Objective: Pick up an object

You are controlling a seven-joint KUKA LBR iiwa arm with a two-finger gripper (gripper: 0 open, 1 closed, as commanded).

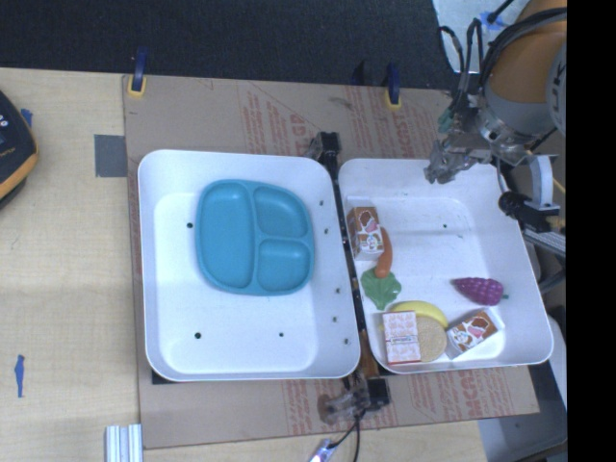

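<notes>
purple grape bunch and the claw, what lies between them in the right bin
Nothing: in the camera view, bare white floor of the right bin separates the purple plastic grape bunch from the claw over the bin's far edge.

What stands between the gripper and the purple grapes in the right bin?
Nothing visible. The gripper is above the right bin's far rim, and bare white floor separates it from the purple grapes.
</notes>
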